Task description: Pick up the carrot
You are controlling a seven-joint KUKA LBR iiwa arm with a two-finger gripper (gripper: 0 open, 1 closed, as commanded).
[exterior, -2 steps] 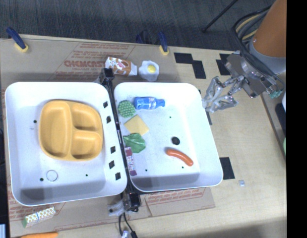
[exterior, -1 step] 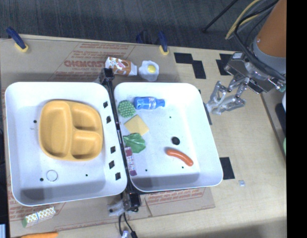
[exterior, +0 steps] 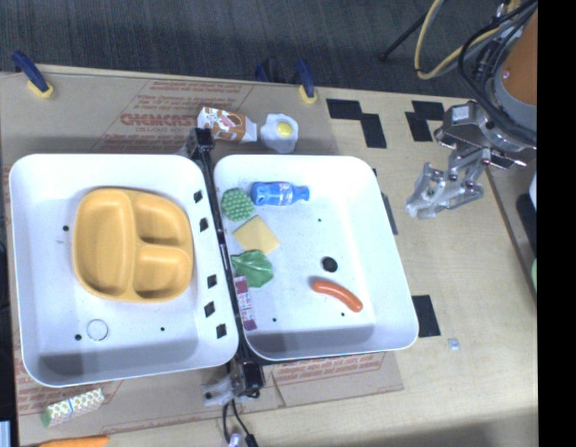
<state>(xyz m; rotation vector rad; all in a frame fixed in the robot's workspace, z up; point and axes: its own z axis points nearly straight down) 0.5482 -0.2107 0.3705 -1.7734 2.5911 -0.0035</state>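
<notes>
- One carrot (exterior: pixel 337 294) lies flat on the floor of the right bin (exterior: pixel 385 250), near its front right corner, just beside a small black dot.
- Gripper (exterior: pixel 435 196) hangs over the bare bench, outside the right bin's far right rim, well apart from the carrot.
- Fingers point down-left; open or closed cannot be told.
- Left bin (exterior: pixel 27 250) holds a yellow tray (exterior: pixel 134 243).

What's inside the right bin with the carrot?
Right bin holds the carrot, a blue bottle, a yellow block, two green pieces and a dark spot. Anything beneath them is covered.
</notes>
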